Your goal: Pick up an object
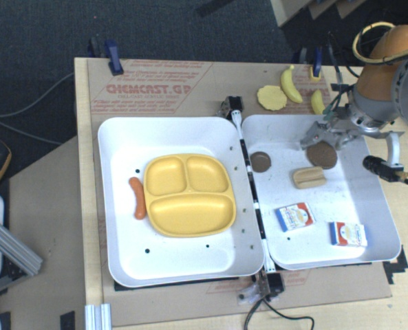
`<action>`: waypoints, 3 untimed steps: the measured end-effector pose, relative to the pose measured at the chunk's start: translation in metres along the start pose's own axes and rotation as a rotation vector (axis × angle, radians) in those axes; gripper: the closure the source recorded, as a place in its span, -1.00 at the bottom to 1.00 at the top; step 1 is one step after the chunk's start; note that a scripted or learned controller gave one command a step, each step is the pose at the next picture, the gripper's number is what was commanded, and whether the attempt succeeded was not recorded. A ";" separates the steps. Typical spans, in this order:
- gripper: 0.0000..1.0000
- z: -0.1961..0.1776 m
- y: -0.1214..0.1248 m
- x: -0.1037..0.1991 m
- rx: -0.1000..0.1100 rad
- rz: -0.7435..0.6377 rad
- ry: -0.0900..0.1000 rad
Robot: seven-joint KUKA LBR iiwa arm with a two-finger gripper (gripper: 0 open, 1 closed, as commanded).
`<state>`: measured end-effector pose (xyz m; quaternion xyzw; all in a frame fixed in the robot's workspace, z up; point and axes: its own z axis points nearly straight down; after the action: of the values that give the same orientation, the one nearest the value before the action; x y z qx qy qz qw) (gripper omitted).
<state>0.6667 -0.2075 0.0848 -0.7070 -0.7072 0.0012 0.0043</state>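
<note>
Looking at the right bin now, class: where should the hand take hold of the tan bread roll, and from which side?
Grip the bread roll across its short width, at mid-length, coming straight down from above. It lies flat on the right bin, long axis running left to right, with clear floor along both long sides for the fingers.
</note>
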 end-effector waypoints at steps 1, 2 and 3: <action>-1.00 0.000 -0.019 0.018 -0.005 0.000 -0.004; 1.00 -0.011 -0.018 0.017 -0.011 0.000 -0.005; 1.00 0.001 -0.014 0.095 0.000 -0.006 -0.003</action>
<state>0.6523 -0.1126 0.0848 -0.7049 -0.7093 0.0022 0.0032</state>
